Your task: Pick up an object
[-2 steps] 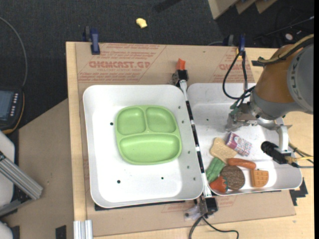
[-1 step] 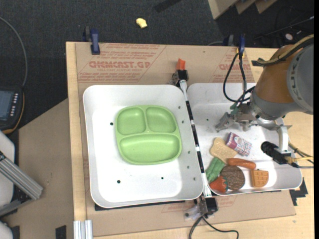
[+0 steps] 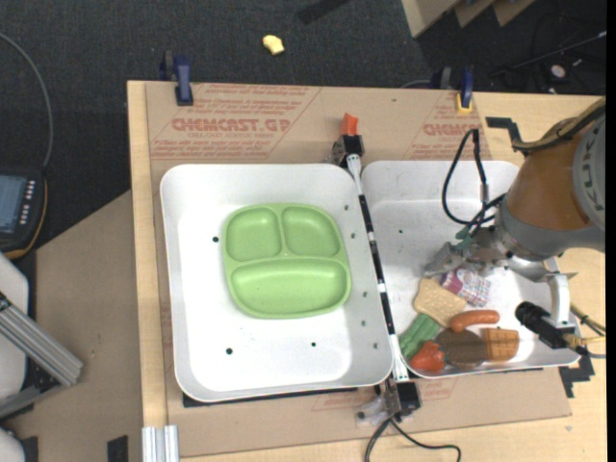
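Note:
My gripper (image 3: 460, 256) hangs low over the right bin (image 3: 404, 200), just above a pink-and-white wrapped item (image 3: 468, 283). Below it lies a pile of toy food: a tan cracker (image 3: 439, 302), a red-orange sausage (image 3: 474, 320), an orange waffle piece (image 3: 500, 339), a brown piece (image 3: 464, 350), a red tomato (image 3: 428, 357) and a green piece (image 3: 419, 334). The arm's orange band (image 3: 551, 186) and grey wrist hide part of the bin's right side.
The left bin (image 3: 192, 258) holds a green divided plate (image 3: 286, 260). A black cable (image 3: 462, 176) loops over the right bin's far part. Blue clamps (image 3: 180, 77) and an orange clamp (image 3: 348, 128) hold the board's far edge. The bins' shared wall (image 3: 371, 258) runs between them.

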{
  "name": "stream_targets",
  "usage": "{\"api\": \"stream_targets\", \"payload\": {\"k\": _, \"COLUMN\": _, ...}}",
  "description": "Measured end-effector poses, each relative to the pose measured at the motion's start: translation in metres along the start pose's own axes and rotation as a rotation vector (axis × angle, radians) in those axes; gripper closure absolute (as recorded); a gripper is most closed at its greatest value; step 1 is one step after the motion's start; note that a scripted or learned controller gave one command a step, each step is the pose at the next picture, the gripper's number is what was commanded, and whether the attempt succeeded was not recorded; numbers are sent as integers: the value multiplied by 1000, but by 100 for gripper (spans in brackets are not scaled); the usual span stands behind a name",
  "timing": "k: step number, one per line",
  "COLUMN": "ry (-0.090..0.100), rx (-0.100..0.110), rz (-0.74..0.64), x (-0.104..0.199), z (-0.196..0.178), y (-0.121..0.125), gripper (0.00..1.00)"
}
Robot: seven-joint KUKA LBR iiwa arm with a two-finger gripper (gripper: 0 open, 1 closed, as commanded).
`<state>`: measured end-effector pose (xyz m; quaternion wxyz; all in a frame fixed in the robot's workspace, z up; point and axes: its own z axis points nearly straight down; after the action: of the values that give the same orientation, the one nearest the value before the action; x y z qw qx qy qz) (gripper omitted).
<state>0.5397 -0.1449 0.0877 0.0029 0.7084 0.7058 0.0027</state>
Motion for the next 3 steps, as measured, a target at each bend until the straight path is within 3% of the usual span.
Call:
{"api": "stream_targets", "payload": {"k": 1, "ry": -2, "rx": -2, "rz": -2, "x": 27, "z": 0, "y": -25, "gripper": 0}}
{"api": "stream_targets", "payload": {"k": 2, "ry": -4, "rx": 2, "rz": -3, "x": -13, "z": 3, "y": 17, "gripper": 0}}
{"api": "stream_targets", "payload": {"k": 3, "ry": 2, "rx": 10, "rz": -5, "x": 23, "z": 3, "y": -5, "gripper": 0}}
